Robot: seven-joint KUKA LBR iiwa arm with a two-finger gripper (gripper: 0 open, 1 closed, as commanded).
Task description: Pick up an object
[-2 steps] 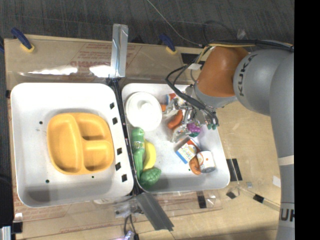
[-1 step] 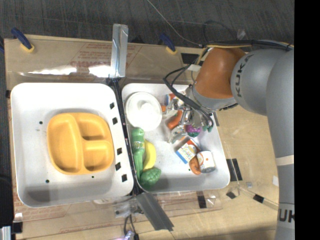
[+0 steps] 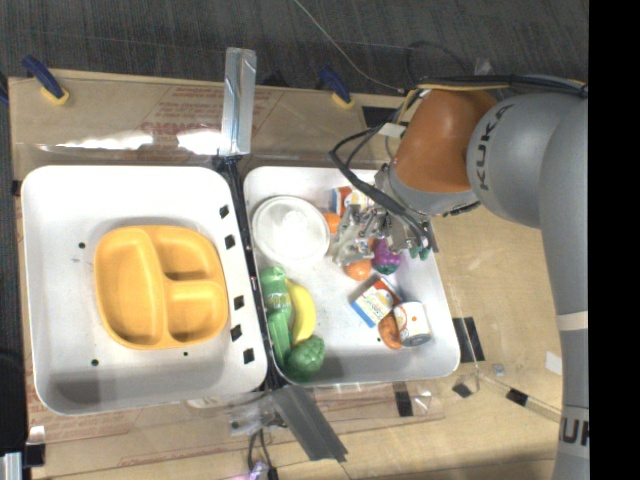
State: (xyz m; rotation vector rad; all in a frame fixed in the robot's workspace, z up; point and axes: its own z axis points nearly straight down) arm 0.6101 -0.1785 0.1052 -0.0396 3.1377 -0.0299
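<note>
The bench is covered with brown cardboard (image 3: pixel 120 103) and stands on dark carpet (image 3: pixel 130 13); it carries a left bin (image 3: pixel 40 268) holding a yellow divided tray (image 3: pixel 160 285) and a right bin (image 3: pixel 440 313). The gripper (image 3: pixel 375 236) hangs over the right bin's far right area, above a purple object (image 3: pixel 387 258) and an orange object (image 3: pixel 358 267). Its opening cannot be determined.

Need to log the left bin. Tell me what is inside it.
Inside the left bin lies a yellow divided tray, flat on the floor. Its compartments look bare. Whatever is under the tray is covered.
</note>
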